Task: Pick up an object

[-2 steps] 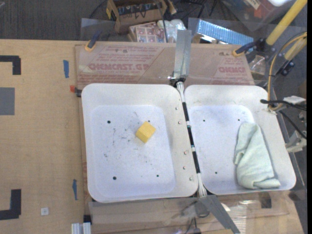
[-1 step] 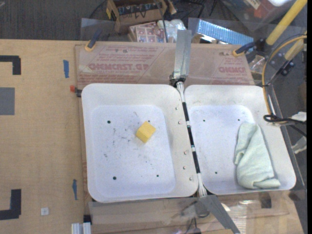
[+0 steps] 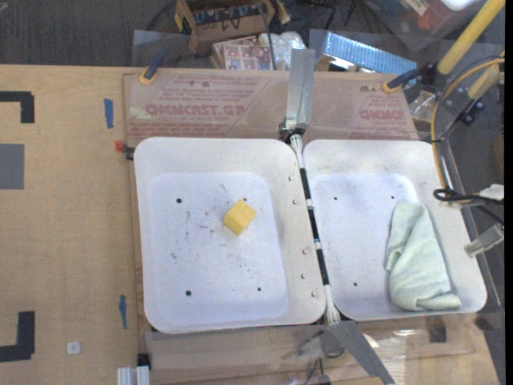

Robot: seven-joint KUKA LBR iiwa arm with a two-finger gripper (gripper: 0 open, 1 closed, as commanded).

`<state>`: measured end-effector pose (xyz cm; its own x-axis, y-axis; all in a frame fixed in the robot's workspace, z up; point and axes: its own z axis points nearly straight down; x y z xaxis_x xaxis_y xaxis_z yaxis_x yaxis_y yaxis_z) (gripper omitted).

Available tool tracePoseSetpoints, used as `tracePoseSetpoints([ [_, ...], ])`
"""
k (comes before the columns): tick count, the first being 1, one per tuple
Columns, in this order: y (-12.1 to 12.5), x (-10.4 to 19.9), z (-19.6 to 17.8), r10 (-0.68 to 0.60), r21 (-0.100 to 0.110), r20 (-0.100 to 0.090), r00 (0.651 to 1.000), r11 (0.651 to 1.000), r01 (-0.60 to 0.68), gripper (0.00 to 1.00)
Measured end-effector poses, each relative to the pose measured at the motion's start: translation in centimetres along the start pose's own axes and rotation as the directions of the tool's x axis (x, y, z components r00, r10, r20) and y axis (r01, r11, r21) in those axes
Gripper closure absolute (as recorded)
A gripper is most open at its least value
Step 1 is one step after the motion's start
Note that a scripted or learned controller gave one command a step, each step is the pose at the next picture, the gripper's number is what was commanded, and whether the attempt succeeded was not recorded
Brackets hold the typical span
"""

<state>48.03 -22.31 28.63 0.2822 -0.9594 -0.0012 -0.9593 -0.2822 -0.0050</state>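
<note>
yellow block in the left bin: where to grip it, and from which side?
Probably straight down from above. The small yellow block lies alone on the flat floor of the left white bin, well away from the walls, so nothing crowds it. It sits turned at an angle to the bin edges, so rotate the wrist to close on two opposite flat side faces, not the corners.

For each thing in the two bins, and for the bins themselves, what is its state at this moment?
yellow block: lying loose near the middle of the left bin, turned at an angle, nothing touching it.
pale green cloth: crumpled in a long heap by the right wall of the right bin.
left bin: flat on the bench, floor speckled with dark marks.
right bin: flat, beside the left bin.
</note>
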Motion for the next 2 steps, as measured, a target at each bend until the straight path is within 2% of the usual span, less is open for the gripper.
tracePoseSetpoints([
  [1,-0.4,-1.7,0.1,-0.066,-0.004,0.002,0.998,0.998,0.066,0.00],
  [2,-3.4,-10.1,-1.5,-0.062,-0.005,0.002,0.998,0.998,0.062,0.00],
])
